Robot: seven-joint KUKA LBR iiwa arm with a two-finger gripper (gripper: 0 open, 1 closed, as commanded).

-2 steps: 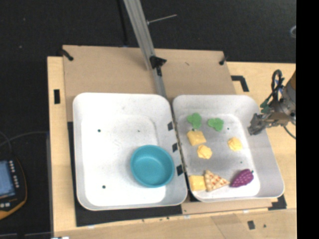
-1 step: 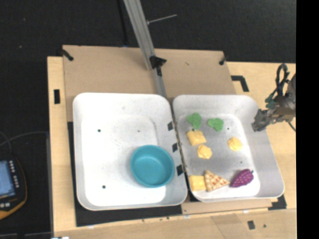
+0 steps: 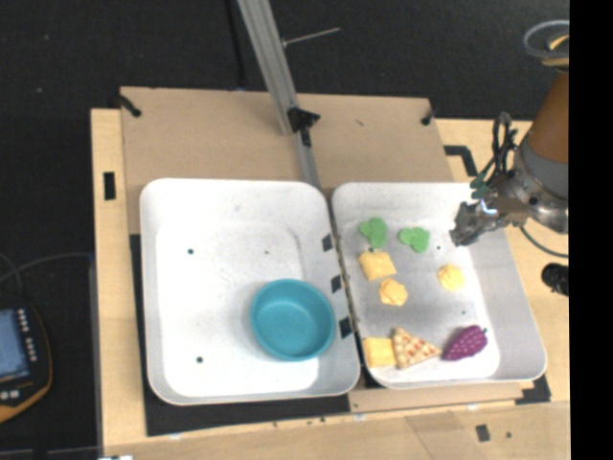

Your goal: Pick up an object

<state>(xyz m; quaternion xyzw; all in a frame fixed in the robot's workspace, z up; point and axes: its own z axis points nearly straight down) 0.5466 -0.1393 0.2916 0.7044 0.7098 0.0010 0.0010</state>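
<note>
**Bins and contents, arm over right bin**

Worktop — pale wood board bearing two shallow white bins side by side, their inner edges touching.

Left bin — holds one teal bowl, upright, in the near right part of the bin, close to the shared edge.

Right bin — holds eight small toy foods:
- green piece, far left area, near the shared edge;
- second green piece, just right of the first, apart from it;
- yellow block, just nearer than the first green piece;
- yellow lump, just beside the block, toward the near edge;
- small yellow piece, alone toward the right middle;
- yellow square, near left corner;
- pizza slice, touching the yellow square on its right;
- purple grape bunch, just right of the slice, toward the near right corner.

Arm — enters from the right, orange band above the wrist.

Pincer — over the far right part of the right bin, between the second green piece and the bin's right edge, beyond the small yellow piece. Whether it stands apart or together cannot be told; nothing is seen held in it.
</note>
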